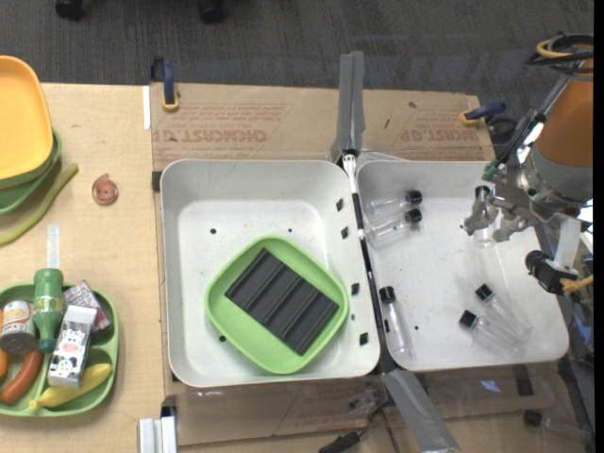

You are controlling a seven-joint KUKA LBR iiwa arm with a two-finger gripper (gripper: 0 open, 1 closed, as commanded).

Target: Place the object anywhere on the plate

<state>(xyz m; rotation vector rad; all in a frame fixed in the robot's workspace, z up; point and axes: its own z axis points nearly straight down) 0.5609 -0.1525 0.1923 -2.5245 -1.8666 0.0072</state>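
A green plate [223,291] lies tilted in the left bin [189,253], toward its front. A dark grey ribbed slab [283,296] rests flat on the plate, covering most of its middle. Several clear vials with black caps lie in the right bin [434,272]: two near the back left [412,198], one at the left wall [386,295], two at the front right [483,293]. My gripper [486,220] hangs over the right bin's back right part, under the orange-banded wrist [571,130], well away from the plate.
Left of the bins, the bench holds stacked yellow and green dishes [19,140], a small pink item [105,191] and a green tray of toy food [57,357]. Clamps [165,88] grip the cardboard at the back. A metal bar [351,102] runs between the bins.
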